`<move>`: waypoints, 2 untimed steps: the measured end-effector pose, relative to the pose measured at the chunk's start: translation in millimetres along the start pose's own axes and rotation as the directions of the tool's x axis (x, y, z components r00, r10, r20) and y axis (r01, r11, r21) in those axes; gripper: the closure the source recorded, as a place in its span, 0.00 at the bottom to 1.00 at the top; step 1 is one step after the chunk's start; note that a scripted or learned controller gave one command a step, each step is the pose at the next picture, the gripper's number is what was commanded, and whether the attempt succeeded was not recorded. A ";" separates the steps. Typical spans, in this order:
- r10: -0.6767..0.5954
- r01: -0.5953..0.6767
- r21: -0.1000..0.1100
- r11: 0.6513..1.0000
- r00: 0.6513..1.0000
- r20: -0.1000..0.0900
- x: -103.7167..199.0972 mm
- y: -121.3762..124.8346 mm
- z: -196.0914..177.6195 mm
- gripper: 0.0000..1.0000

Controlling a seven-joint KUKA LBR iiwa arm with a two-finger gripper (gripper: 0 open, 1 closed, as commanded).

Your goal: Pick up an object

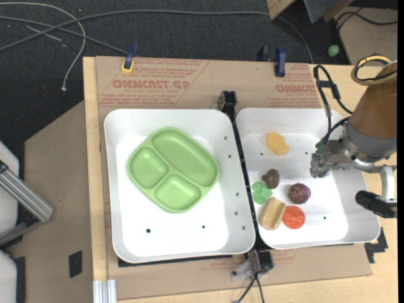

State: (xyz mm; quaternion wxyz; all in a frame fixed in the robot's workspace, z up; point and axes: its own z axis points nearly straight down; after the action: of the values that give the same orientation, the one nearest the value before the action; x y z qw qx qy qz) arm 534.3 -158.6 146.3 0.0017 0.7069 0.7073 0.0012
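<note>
Claw (320, 164) is hanging over the right bin (334, 232), near that bin's far right side and well apart from the toys; whether it is spread or pressed together I cannot tell, since the grey wrist is covering it from above, and nothing is showing between its tips

Taking the right bin as the landmark, the candidates are lying in its left half. A yellow piece (277, 143) is sitting alone toward the bin's far side. Nearer the middle, a small brown piece (271, 178) is resting just beside a green leafy piece (261, 191), which is lying close to the bin's left wall. A dark purple ball (299, 192) is sitting right of those two, and at the bin's near side a tan cylinder (272, 213) is touching a red round piece (293, 218). The left bin (120, 188) is carrying a green divided plate (173, 169)

These are looking like light, stiff plastic play food, probably smooth and apt to slip or roll. The yellow piece is seeming the easiest take, being clear all round; pinching it across its narrower width should be working. The purple ball may be rolling away, and the cylinder wants gripping across its body, not its ends
</note>
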 end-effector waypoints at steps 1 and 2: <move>-0.001 0.001 -0.001 1.000 1.000 0.000 5.0 -7.3 -55.7 1.00; -0.002 0.002 -0.004 1.000 1.000 0.001 10.0 -1.3 -118.4 1.00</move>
State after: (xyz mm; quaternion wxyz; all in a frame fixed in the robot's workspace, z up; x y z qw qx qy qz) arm 532.5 -148.5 264.7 0.0035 0.7064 0.7078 0.0023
